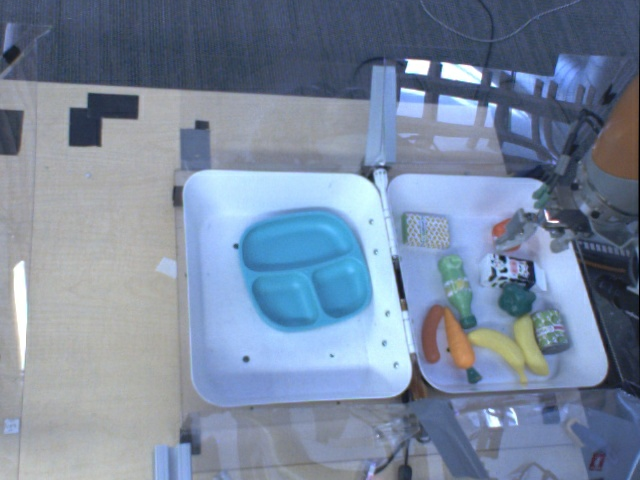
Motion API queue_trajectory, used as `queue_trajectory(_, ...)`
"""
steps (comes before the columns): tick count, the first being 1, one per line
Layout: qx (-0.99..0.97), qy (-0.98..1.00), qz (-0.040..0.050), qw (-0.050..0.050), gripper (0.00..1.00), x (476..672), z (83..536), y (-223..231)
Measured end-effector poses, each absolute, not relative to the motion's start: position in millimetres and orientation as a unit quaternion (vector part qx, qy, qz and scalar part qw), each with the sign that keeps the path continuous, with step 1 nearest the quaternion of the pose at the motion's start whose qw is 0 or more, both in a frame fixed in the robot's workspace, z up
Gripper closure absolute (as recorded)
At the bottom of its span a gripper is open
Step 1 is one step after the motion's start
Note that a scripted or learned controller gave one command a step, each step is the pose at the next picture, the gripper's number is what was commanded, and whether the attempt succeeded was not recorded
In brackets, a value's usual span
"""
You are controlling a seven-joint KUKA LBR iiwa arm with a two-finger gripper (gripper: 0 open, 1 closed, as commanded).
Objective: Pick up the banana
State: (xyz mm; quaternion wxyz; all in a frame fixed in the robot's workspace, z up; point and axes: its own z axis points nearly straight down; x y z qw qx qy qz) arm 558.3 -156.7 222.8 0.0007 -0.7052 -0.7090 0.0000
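The yellow banana (512,349) lies near the front edge of the right bin (590,368), between an orange carrot (459,342) and a small green can (550,331). My gripper (529,225) hangs over the far right part of that bin, well behind the banana and apart from it. Just under it sits a black-and-white carton (511,270), and a small orange-red thing (499,229) shows beside it.
The right bin also holds a green-and-white box (426,230), a green bottle (457,290), a red sausage (432,333) and a dark green pepper (516,300). A blue divided plate (303,268) lies in the left bin (210,348).
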Motion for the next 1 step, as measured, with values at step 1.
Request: queue_trajectory(1, -0.7, -0.714, -0.0015, 0.006, 0.0, 486.5, 100.3, -163.0)
